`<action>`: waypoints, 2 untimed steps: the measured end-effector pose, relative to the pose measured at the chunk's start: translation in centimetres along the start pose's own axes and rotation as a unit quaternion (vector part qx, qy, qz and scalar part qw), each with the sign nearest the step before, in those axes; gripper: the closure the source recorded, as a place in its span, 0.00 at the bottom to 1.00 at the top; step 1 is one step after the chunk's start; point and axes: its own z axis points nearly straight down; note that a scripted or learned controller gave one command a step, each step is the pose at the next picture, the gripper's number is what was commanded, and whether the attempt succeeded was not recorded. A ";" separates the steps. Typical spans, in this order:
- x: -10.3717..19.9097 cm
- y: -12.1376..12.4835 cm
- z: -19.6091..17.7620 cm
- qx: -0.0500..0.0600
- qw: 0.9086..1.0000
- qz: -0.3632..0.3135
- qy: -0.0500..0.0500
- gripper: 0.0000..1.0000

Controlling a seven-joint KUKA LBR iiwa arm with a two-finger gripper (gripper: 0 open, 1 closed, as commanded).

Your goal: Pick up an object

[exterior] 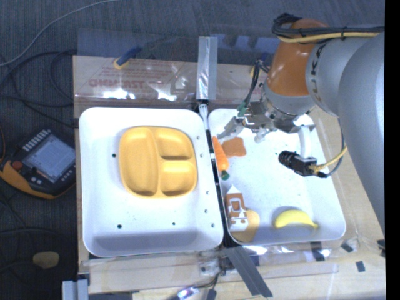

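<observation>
One banana [295,219], one carrot [219,156], one yellow tray [157,161].

Objects in the right bin [331,186]: an orange carrot [219,157] lying along its left wall, a flat orange-brown piece [234,147] just beside it, a yellow banana [295,219] on its side near the front, and a tan printed item [240,216] at the front left.

Glossy white plastic bins [94,230]; smooth, perhaps plastic yellow tray [157,161].
</observation>
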 end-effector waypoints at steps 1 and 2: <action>-2.7 -12.1 0.0 0.000 0.999 -0.049 -0.001 0.00; -8.7 -14.2 5.5 0.000 0.999 -0.052 0.000 0.00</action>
